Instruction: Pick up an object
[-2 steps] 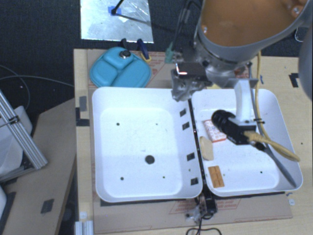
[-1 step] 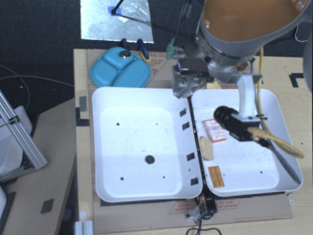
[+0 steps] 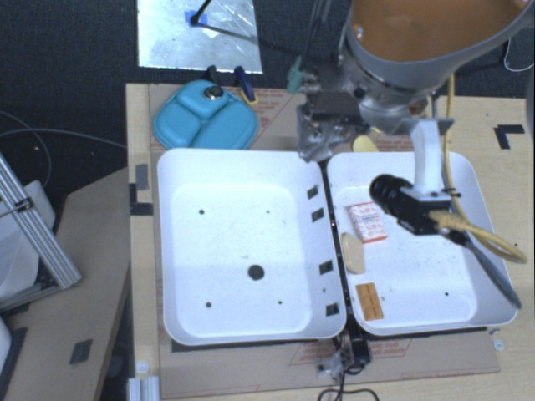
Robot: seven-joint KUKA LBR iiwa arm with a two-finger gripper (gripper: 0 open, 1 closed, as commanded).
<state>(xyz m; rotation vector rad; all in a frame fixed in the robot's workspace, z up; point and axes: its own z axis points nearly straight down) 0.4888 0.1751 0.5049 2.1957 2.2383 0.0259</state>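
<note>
Pincer (image 3: 321, 144) at upper centre of frame, over the back rim where the two bins meet; it hangs under the grey wrist and is seen from above, so cannot tell if spread or pressed together; nothing visible in it; judge no grasp made yet.

Just right of it, a pale yellow lump (image 3: 364, 144) at the back rim of the right bin (image 3: 418, 282), partly hidden by the arm; nearest candidate, but tight to the wall, so probably awkward to close on.

Further down the right bin, near the divider: red-and-white box (image 3: 368, 221) lying flat, mid frame; pale oval piece (image 3: 354, 254) just below it, touching or not, can't tell; orange-brown card (image 3: 369, 301) flat near the front wall. All three crowd the left side of that bin, so any descent there has the divider wall close on one side.

Left bin (image 3: 226, 224) holds one small dark disc (image 3: 256, 272), lower middle, well apart from the walls; open all round but low and flat, probably hard to pinch.

Outside the bins, upper left: blue tray (image 3: 206, 117) on the table (image 3: 142, 249), touching the left bin's back rim; shiny sheet (image 3: 199, 23) beyond it; not bin contents, likely just parked clear of the work area.
</note>
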